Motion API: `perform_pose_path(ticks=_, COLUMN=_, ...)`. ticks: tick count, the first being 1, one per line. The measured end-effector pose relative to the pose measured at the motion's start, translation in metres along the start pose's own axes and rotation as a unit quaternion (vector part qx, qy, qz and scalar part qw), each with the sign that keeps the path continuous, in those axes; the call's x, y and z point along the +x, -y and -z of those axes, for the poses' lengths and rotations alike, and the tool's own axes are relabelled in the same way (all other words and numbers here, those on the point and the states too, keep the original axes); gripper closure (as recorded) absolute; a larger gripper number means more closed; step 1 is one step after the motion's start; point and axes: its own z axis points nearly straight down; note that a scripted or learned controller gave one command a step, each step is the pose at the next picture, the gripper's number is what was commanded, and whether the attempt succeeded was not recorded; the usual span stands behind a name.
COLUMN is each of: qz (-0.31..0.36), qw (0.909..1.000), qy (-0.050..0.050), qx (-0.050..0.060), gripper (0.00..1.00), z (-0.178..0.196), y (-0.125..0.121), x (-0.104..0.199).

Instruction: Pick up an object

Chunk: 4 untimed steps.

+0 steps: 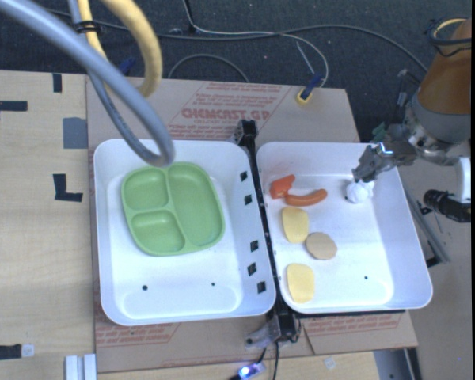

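The right bin holds several small objects. A small white lump lies near its back right. Left of that lump lie a red piece and an orange sausage shape. Toward the front come a yellow piece, a tan round piece and a second yellow piece. My gripper reaches in from the right and hangs directly over the white lump, its dark tip touching or just above the lump's top.
The left bin holds a green divided plate. A grey hose and a yellow hose cross above the left bin's back corner. Black clips run along the divider between the bins.
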Motion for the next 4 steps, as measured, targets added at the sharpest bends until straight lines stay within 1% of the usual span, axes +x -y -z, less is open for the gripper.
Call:
perform_pose_path(ticks=1, qz=0.001, qw=1.0, qy=0.0, qx=0.002, gripper=1.0, z=-0.007, y=0.007, x=0.047)
perform_pose_path(ticks=3, qz=0.002, qw=1.0, qy=0.0, qx=0.002, gripper=1.0, z=-0.02, y=-0.011, x=0.157)
perform_pose_path(ticks=4, qz=0.002, qw=1.0, qy=0.0, qx=0.002, gripper=1.0, z=-0.017, y=-0.003, x=0.202)
